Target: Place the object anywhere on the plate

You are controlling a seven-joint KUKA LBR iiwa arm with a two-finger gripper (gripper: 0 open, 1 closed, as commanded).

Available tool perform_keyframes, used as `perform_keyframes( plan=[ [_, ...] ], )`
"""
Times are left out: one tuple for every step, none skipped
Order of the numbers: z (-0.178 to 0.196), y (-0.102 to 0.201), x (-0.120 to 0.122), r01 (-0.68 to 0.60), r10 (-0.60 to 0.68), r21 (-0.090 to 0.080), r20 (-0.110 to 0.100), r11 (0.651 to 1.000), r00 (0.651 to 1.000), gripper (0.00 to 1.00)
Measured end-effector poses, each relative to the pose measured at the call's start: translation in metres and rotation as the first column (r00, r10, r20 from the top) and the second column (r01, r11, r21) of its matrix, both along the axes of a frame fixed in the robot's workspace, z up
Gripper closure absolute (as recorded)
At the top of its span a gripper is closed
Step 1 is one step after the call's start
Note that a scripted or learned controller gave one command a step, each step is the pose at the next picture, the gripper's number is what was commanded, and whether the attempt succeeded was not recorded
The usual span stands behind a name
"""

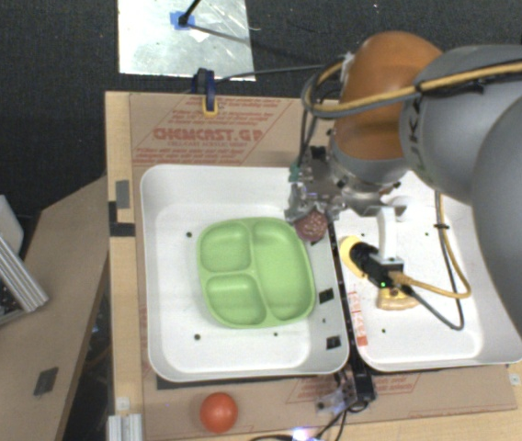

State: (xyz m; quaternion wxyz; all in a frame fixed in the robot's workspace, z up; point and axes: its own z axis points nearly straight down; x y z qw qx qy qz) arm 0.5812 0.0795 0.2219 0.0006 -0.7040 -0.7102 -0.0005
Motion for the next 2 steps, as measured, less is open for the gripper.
perform_keyframes(
  plan=[
    [0.0003, 0.0483, -0.0161, -0.001, 0.001, 0.0, 0.0, 1.0, 1.0, 1.0],
    [0.0004, 0.0453, -0.0153, 0.005, -0.005, -0.001, 0.0, 1.0, 1.0, 0.0]
  ],
)
